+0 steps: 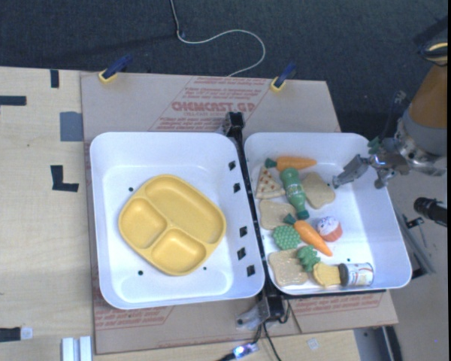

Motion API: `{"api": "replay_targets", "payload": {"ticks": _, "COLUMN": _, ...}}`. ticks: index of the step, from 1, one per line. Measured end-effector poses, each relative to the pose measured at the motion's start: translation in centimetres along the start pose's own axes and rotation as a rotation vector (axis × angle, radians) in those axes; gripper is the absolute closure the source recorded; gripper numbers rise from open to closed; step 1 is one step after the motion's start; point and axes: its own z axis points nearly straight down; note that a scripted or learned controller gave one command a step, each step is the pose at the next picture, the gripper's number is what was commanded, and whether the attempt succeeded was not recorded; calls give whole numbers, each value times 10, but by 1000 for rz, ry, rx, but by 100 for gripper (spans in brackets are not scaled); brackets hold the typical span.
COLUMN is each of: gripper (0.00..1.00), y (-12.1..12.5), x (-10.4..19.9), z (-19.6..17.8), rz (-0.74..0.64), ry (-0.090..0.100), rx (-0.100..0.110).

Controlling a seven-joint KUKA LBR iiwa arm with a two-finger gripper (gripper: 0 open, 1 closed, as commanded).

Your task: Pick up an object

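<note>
End effector point(358, 170) over the right bin's point(376, 232) upper right corner.
Its fingers look spread, pinching nothing; toy foods, including a green bottle point(292, 188), crowd the bin's left half.

Smooth, slightly glossy white plastic in the left shallow bin point(105, 201) and the right shallow bin point(379, 232). Matt yellow plastic, smooth, in the three-compartment tray point(173, 224). Plain brown corrugated cardboard sheet point(210, 104), matt, printed in red, under both. Pale wood-grain surface point(30, 224), dull, marked with black tape. Dark grey carpet-like floor covering point(83, 13), rough and fibrous. Shiny moulded plastic in the orange toy carrot point(313, 235) and green toy bottle point(292, 188). Dull grey metal on the hand point(352, 173).
</note>
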Motion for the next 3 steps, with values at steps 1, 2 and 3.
{"api": "replay_targets", "payload": {"ticks": 1, "gripper": 0, "y": 3, "x": 1, "z": -9, "rz": -4, "ry": -3, "rx": -13}}
{"api": "replay_targets", "payload": {"ticks": 2, "gripper": 0, "y": 3, "x": 11, "z": 48, "rz": -4, "ry": -2, "rx": -9}}
{"api": "replay_targets", "payload": {"ticks": 3, "gripper": 0, "y": 12, "x": 13, "z": 106, "rz": -6, "ry": -4, "rx": -12}}
